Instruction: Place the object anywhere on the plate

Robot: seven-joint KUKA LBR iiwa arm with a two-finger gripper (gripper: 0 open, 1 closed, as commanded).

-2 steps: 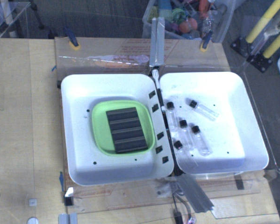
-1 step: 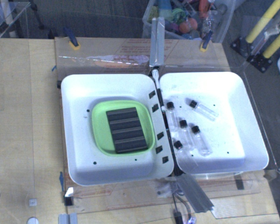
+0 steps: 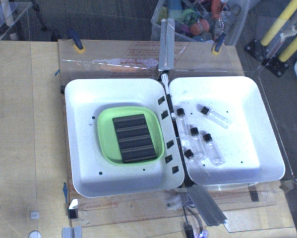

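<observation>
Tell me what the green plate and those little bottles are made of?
The green plate looks like plastic: one even lime colour, softly rounded rim, dull shine. The little bottles seem to be clear glass or plastic, I can't tell which; the white bin shows through them, and their black caps look like plastic.

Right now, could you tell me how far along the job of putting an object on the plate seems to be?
It looks done or nearly so: a dark ribbed block lies flat on the green plate in the left bin. Nothing is in hand at this moment. Several small clear vials with black caps lie loose in the right bin; if one of those were the intended object, that move is left.
</observation>
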